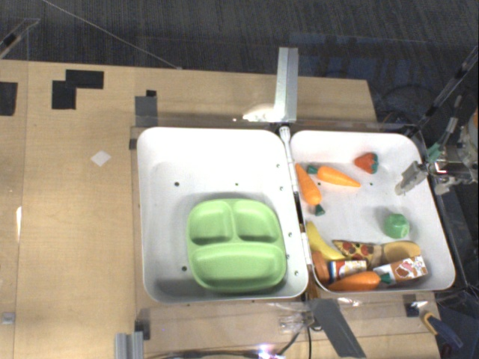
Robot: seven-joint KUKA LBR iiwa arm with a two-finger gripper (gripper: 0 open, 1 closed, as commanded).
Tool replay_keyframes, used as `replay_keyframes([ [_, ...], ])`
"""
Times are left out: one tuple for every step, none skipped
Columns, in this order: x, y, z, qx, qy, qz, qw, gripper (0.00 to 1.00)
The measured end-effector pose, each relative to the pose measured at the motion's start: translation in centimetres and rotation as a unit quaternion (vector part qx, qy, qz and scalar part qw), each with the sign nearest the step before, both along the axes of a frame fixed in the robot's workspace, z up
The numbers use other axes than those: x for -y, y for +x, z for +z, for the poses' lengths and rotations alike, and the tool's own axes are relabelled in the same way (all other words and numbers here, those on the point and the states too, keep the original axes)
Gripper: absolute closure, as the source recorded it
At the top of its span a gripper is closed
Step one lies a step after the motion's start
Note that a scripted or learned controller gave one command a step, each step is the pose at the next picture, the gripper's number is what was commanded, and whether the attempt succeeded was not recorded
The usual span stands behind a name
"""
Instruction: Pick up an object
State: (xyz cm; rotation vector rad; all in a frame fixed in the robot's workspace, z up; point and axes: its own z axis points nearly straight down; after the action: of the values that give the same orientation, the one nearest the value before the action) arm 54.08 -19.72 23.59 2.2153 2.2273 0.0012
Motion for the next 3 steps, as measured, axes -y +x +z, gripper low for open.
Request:
replay_keyframes([
  [0.8, -0.1, -6.1, 0.0, -0.0002, 0.084, 0.9964, 0.0],
  [0.8, -4.0, -11.5, 0.0, 0.0002, 0.039, 0.9993, 0.0],
  [0.9, -1.3, -14.4, 0.005, -0.0013, 0.053, 0.9986, 0.0],
])
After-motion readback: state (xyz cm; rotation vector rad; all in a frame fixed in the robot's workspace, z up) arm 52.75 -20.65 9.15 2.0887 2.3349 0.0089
